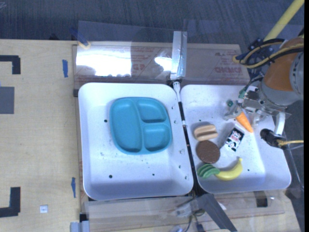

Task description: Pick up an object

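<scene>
Orange carrot (245, 121) lies just beneath the gripper (250, 106) (finger state impossible to tell) in the right bin (275, 175).

Orange carrot (245, 121) tilted near right bin's (275, 175) far right edge, bun (205, 130) and brown patty (208, 152) by left wall, banana (231, 171) near front edge.

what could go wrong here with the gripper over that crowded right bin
1. The gripper sits at the carrot near the bin's far right side; a descent could slip off the small tapered carrot or nudge it toward the wall.
2. The bun, cookie, card and banana lie close together, so a grasp there may catch two things or push one aside.
</scene>
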Controlling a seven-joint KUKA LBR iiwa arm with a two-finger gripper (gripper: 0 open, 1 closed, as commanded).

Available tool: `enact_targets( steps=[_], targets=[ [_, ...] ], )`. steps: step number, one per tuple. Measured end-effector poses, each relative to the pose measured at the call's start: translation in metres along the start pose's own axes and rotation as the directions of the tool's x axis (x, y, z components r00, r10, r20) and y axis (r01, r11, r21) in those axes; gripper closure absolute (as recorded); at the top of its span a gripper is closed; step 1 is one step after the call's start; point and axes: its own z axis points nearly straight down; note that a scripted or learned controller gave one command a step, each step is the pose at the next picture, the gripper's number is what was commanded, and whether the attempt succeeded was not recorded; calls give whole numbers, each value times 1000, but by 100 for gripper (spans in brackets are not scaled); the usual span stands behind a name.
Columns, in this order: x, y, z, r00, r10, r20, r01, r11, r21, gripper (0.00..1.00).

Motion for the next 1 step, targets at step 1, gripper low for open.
enact_targets(
  steps=[1],
  targets=[
    [0,1,-7,1000,-1,2,1,1000,1,100]
  ],
)
